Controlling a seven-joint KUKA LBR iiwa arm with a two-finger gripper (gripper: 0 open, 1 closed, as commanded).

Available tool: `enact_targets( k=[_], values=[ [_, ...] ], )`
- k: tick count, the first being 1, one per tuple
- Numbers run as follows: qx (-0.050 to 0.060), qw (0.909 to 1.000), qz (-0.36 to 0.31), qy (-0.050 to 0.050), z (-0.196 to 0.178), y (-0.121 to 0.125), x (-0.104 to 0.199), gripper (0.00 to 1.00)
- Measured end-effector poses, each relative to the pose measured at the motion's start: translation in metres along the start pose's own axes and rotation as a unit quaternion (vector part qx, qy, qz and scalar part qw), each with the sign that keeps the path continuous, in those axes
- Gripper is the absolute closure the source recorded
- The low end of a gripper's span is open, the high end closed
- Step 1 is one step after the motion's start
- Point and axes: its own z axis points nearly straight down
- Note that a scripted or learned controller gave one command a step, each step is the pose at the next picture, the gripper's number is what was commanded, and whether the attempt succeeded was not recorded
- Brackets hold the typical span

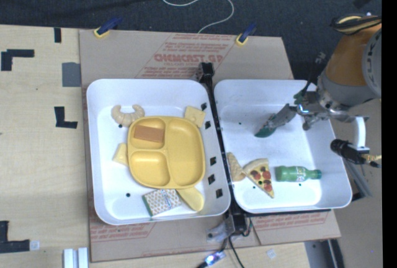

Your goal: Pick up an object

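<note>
Over the right bin (322, 198), the jaws (268, 131) hang low with something dark teal at their tip, possibly gripped; their opening cannot be told. Nearby lie a green bottle (298, 174) and a pizza slice (260, 176), reachable targets.

cardboard sheet (186, 56) | red print, upside down | not legible | no other text

- Light: even, fairly bright, diffuse from overhead
- Shadows: soft, short, under the yellow tray (167, 152) and the arm (353, 71)
- Glare: mild washout on white bin floors (291, 149)
- Sharpness: slightly soft overall, low resolution; small detail blurred
</note>
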Motion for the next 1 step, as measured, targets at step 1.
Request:
enact_targets(
  k=[1],
  values=[
    [0.001,1.0000,0.000,0.001,0.0643,-0.0010,0.0058,0.00]
  ],
)
